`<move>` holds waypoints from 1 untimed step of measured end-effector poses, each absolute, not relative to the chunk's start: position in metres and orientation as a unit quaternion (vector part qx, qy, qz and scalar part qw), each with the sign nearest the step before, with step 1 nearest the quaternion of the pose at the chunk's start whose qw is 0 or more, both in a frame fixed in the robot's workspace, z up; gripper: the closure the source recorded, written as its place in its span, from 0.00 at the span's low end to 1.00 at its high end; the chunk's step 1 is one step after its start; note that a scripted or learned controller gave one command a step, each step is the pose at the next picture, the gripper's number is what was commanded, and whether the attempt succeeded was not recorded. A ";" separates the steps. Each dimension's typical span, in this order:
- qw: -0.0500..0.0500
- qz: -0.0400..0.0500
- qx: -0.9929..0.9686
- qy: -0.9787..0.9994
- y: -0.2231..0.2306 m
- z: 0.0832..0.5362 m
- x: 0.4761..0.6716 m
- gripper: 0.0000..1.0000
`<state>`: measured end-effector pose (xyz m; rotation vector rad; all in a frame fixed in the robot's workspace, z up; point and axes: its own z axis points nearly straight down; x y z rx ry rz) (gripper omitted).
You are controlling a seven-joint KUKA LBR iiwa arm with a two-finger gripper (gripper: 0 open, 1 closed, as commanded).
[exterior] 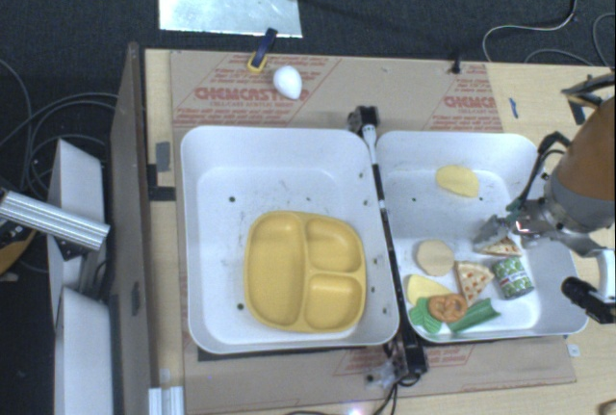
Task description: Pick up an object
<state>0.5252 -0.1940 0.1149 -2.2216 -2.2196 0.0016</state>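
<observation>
My gripper (495, 231) hangs low over the right bin (414, 158), near its right side. Directly beside it, at its lower right, lies a small triangular toy slice (504, 248); whether they touch I cannot tell. Toy foods lie around it: a yellow lump (457, 180) toward the back, a round tan cookie (434, 257), a pizza slice (473, 281), a green can (514, 277), a yellow cheese wedge (422, 289), a red tomato slice (446, 307) and a green piece (478, 315). The arm (589, 177) comes in from the right.
The left bin (217, 163) holds a yellow divided plate (305, 270). Behind the bins, a white egg (287, 81) and a small yellow and blue object (260, 51) lie on the cardboard. Black cables run along the bench's edges.
</observation>
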 end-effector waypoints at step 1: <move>-0.008 -0.003 -0.707 -0.707 -0.193 0.089 0.505 0.00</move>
